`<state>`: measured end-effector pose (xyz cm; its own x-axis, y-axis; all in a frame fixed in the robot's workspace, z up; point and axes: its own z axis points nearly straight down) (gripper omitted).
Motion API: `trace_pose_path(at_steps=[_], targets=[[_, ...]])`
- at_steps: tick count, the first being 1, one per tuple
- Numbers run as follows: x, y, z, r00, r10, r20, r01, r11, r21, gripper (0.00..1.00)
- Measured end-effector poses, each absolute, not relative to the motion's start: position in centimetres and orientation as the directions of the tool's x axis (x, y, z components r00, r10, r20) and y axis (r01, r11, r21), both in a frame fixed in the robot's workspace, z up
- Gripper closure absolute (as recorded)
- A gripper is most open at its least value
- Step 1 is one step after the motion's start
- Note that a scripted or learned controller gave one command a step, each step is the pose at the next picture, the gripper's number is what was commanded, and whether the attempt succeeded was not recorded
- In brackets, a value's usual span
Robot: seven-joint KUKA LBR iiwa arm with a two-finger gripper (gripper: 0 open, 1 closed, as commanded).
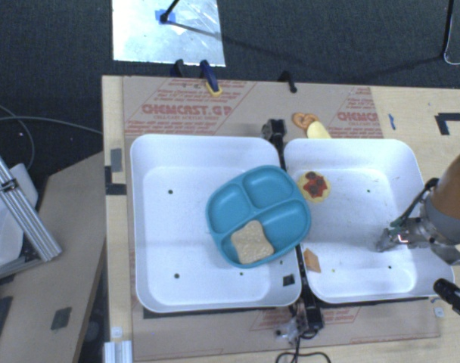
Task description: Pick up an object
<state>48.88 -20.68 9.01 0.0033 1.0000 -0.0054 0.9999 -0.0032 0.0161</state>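
Note:
A blue divided plate [258, 214] lies across the seam between the two bins, mostly in the left bin [162, 225]. A slice of toast [252, 242] rests in its front compartment. In the right bin [366, 271] a small round pizza [314, 186] lies at the back left, and an orange cracker piece [312, 261] lies at the front left. My gripper [394, 237] hangs low over the right side of the right bin, far from these pieces, and nothing shows between its fingers.
Beyond the bins, on the cardboard, lie a yellow banana-like toy [318, 131] and a small pretzel-like piece [302, 119]. A blue and yellow clamp [209, 78] sits at the bench's back edge. The arm [453, 203] enters from the right.

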Motion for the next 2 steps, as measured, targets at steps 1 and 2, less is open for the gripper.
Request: trace_pose_path(at_steps=[1, 2], targets=[[54.8, -20.7, 8.8, -0.006, 1.0, -0.004, 1.0, 0.006, 0.009, 1.0], [51.9, -20.6, 9.0, -0.001, 1.0, -0.007, 1.0, 0.001, 0.02, 1.0]])
